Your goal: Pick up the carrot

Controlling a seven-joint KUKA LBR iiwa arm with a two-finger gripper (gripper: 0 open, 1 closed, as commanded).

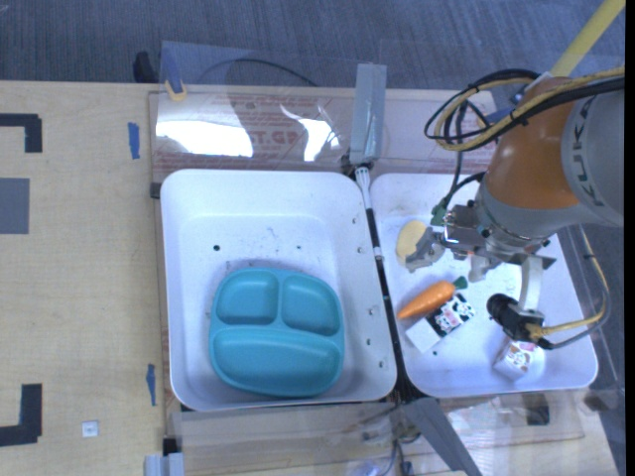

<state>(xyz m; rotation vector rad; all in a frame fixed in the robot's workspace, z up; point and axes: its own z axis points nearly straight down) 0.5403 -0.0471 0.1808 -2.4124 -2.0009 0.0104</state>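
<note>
Pale wood worktop [69, 296] with blue tape marks and black corner marks at left, grey carpet beyond it. Two shallow white bins sit side by side, touching along a shared middle edge.

Left bin [198, 206]: one teal divided plate [277, 332] with three compartments, lying toward the near side, its front edge near the bin's front wall. Far half and left strip of this bin are bare floor.

Right bin [575, 360]: carrot [427, 299] lies tilted, orange body, green stub end up-right, close to the middle edge. Just beside it, touching or overlapping at its lower right, a small black-and-white cow-patterned item [452, 316] on a white card. Yellowish round piece [411, 234] sits farther back by the middle edge. Small white box-like item [519, 358] near the front right corner.

Tool [466, 256] hovers just above and right of the carrot, under the orange-banded wrist; cannot tell how wide it is set, nothing visibly held. Cables loop over the arm. Right bin is crowded under the arm; bare floor shows along its front edge.
</note>
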